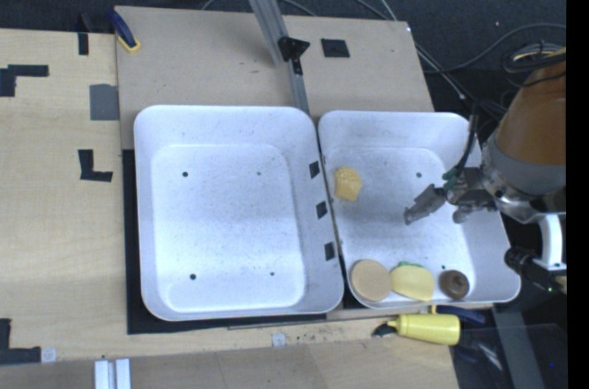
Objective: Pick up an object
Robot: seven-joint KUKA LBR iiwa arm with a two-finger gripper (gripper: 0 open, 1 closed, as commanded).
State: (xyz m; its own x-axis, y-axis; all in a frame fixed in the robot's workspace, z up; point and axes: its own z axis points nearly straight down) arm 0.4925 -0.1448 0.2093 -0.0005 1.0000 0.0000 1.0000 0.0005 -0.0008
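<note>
The right bin (pixel 386 134) holds several small objects. A pale yellow lumpy piece (pixel 347 183) lies near its left wall. Along its front edge sit a tan round disc (pixel 371 280), a yellow rounded object (pixel 413 281) and a small brown object (pixel 453 284). My gripper (pixel 434 214) hangs over the right middle of this bin, reaching in from the right. Its two grey fingers (pixel 419 206) are spread, and the gripper is open with nothing between them. It stands right of the lumpy piece and above the front row, apart from all of them.
The left bin (pixel 147 194) lies beside the right one. A slanted metal pole (pixel 267 5) crosses the back board. A yellow-handled tool (pixel 428 327) lies on the bench just in front of the right bin. Cables run at the back right.
</note>
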